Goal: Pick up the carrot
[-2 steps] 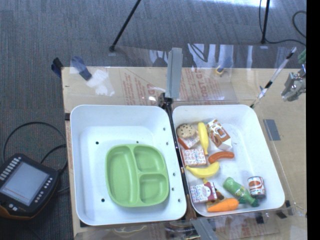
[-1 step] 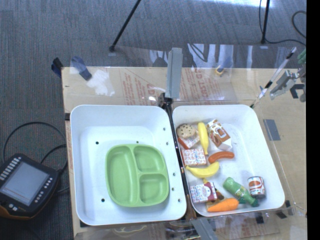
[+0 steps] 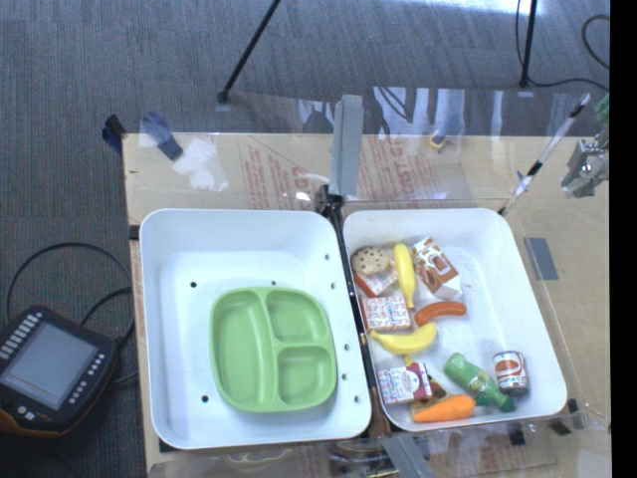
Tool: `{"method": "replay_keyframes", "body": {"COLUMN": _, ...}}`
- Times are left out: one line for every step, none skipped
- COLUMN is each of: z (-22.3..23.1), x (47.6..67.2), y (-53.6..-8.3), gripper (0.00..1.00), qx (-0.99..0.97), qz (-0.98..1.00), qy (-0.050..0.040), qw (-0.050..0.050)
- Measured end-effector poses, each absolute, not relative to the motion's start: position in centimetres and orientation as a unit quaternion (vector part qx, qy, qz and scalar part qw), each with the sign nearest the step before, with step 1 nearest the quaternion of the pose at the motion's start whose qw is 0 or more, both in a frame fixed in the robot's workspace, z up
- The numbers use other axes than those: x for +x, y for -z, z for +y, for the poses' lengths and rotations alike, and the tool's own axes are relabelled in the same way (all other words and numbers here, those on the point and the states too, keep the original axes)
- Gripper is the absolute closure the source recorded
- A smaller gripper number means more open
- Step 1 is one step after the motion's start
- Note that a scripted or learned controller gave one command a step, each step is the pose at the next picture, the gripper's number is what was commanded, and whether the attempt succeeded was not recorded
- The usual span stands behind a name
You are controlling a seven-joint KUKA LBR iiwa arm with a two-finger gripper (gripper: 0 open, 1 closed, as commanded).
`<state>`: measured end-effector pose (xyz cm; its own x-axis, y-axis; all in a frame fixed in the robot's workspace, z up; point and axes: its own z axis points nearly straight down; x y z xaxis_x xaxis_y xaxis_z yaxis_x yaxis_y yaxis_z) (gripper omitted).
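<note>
While you watch from above, the carrot lies flat along the near edge of the right bin, close to its near right corner, tip pointing toward the near left. Just behind it you have a green bottle lying at a slant, its cap end almost touching the carrot's thick end, and a small red-labelled can standing beside that bottle near the bin's right edge. To the carrot's left sits a small red and white carton. Further back in that bin you see a banana, a sausage, a second carton, a cookie and a slim yellow piece that looks like corn. Over in the left bin, a green divided plate rests near the middle. Up at the far right corner of the surface, the pincer hangs well apart from the carrot, with nothing in it, though you cannot tell how it is set.
</note>
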<state>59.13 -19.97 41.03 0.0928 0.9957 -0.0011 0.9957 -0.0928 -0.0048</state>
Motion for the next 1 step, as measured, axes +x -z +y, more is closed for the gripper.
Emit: {"method": "replay_keyframes", "body": {"z": -19.69, "x": 59.31, "y": -41.88, "gripper": 1.00, "qx": -0.736, "qz": -0.677, "qy": -0.0031, "qw": 0.002}}
